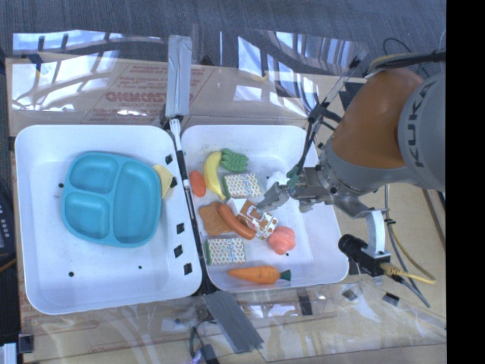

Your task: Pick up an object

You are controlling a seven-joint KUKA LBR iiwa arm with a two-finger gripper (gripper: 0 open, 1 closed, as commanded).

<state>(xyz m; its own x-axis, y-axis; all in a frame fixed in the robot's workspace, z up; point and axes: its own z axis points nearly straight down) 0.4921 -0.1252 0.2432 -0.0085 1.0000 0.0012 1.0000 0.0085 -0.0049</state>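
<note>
The gripper (267,200), grip state unclear, hovers just above the small printed carton (256,219) in the right bin (318,268).

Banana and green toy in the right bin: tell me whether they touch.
Touching. The camera view shows the banana's upper end meeting the green toy's left edge, no white floor between them.

Bright, even light fills the scene, and the white bins (45,279) look nearly blown out. Strong window-like glare streaks the clear sheet (250,59) behind them. Detail is soft throughout, with only faint, short shadows
</note>
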